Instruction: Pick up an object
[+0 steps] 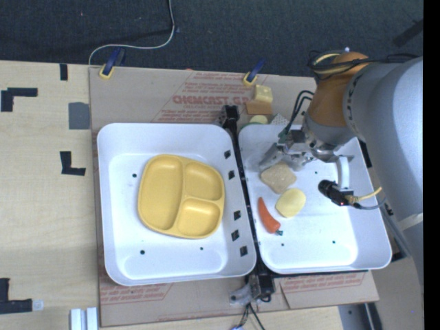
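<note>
Seen from above, 2 shallow white bins sit side by side on a bench. The left bin holds a yellow divided plate with 3 compartments. The right bin holds a pale tan lump, a round yellow piece just below it, and an orange carrot-shaped piece to their left. The grey arm, with its orange band, reaches in from the right, and its gripper is low over the tan lump. Whether it grips anything cannot be told from here.
</note>
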Available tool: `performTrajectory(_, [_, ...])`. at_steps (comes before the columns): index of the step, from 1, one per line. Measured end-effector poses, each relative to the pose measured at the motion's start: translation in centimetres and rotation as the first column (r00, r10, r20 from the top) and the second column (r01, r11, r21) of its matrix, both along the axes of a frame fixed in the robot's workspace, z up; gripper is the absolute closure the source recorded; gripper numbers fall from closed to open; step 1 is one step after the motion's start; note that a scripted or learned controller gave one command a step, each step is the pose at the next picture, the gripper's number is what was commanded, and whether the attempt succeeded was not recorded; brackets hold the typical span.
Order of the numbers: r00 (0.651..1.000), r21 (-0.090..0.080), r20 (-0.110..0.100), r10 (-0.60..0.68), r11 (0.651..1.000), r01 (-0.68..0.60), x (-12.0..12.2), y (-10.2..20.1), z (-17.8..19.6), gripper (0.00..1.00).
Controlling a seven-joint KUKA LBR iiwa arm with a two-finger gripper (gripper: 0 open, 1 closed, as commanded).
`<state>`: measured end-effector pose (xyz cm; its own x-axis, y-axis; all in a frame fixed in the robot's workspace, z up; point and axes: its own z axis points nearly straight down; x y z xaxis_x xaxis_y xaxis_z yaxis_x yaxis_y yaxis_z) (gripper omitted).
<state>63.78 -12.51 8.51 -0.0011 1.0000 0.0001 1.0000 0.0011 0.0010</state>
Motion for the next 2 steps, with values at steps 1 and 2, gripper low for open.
performTrajectory(1, [1.000, -0.002, -0.001, 0.000, 1.000, 0.000, -1.6, 1.6, 0.0, 0.00])
performTrajectory(2, [1.000, 0.000, 0.000, 0.001, 1.000, -0.001, 0.0, 0.3, 0.0, 0.00])
